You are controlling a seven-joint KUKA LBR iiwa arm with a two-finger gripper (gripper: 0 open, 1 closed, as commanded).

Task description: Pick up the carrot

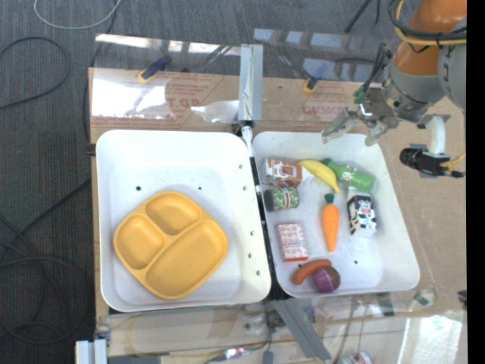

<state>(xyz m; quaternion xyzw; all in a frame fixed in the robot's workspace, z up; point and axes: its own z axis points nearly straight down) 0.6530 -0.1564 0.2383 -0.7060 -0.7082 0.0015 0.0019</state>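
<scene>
An orange carrot [330, 224] with a green top lies upright in the middle of the right bin [394, 271], between a pink packet [292, 241] and a black-and-white carton [362, 214]. My gripper [356, 128] hangs above the bin's far edge, up and right of the carrot. Its two fingers are spread apart with nothing between them.
The right bin also holds a banana [320, 173], a green bottle [352, 177], a brown box [283, 172], a green can [281, 199], a sausage [311, 270] and a purple item [326, 280]. A yellow divided plate [171, 243] lies in the left bin [121, 154].
</scene>
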